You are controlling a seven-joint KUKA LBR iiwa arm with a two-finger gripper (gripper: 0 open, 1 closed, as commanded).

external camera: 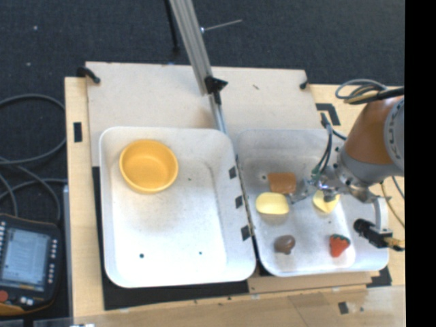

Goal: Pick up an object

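1. The left bin (170, 251) is sitting beside the right bin (300, 268), their edges nearly touching.
2. A yellow bowl (149, 165) is standing upright in the left bin's far corner.
3. The arm (373, 138) is reaching over the right bin, its gripper (321, 188) hovering by a pale yellow piece (325, 203); how wide the claw is parted cannot be told.
4. A pale yellow rounded block (272, 204) is lying near the bin's middle, touching a brown block (282, 182).
5. A dark brown lump (285, 244) and a red strawberry (339, 246) are resting nearer the front edge.
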